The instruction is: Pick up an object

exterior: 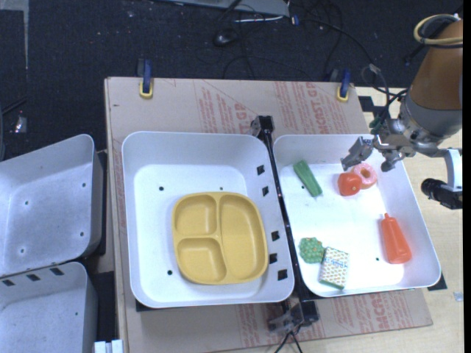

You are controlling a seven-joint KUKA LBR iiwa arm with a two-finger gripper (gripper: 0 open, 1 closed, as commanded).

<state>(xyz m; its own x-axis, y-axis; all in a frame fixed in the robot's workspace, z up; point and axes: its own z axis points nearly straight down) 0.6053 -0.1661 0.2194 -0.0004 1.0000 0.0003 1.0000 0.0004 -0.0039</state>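
While gripper (373,153) hangs over far side of right bin (423,219), fingers spread apart w/ nothing between, red-pink ring toy (356,180) lies just below and slightly left of it. No long axis; approx. round.

Under my bins lies a cardboard sheet (221,98), held by two clamps (146,79) at the frame's top. Dark floor (66,43) with cables (243,28) fills the upper frame.
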